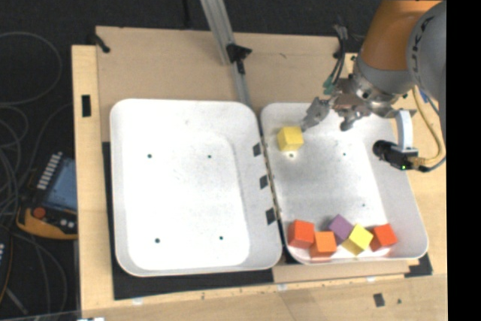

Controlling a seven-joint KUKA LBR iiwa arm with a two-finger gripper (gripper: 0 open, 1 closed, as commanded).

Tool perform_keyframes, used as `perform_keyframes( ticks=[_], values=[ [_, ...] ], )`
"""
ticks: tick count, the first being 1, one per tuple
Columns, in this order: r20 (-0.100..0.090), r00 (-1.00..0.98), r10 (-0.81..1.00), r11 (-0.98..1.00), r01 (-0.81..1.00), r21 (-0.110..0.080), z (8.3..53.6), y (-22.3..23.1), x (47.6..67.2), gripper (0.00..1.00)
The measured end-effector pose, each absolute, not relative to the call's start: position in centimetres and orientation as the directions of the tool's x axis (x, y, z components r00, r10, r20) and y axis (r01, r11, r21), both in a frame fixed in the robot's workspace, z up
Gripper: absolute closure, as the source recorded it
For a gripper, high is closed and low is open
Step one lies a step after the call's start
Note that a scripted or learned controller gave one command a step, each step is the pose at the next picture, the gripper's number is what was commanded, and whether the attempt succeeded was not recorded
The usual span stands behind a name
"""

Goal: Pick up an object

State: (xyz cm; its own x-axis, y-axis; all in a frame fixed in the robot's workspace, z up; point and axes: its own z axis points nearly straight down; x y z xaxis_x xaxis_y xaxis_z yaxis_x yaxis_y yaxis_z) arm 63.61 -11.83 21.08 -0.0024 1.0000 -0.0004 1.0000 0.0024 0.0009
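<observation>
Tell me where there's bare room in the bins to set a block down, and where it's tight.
The left bin is bare across its floor. In the right bin, the middle is free, between the lone yellow block near its upper left and the cluster of blocks along its near wall. Crowded: that near wall, and the upper left, where the gripper hovers right of the yellow block.

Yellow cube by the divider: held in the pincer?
No, the yellow cube rests on the right bin's floor, apart from the pincer above it.
</observation>
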Motion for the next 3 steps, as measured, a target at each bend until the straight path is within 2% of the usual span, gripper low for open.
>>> perform_keyframes(
  ticks=[1, 2, 3],
  values=[
    [0.001, -0.003, 1.0, 0.003, 1.0, 0.0, 9.4, -10.3, 66.2, 0.0],
    [-0.002, -0.004, 1.0, 0.004, 1.0, 0.003, 10.9, -10.5, 66.3, 1.0],
    [0.001, -0.006, 1.0, 0.006, 1.0, 0.008, 20.2, -6.1, 65.3, 1.0]
  ],
)
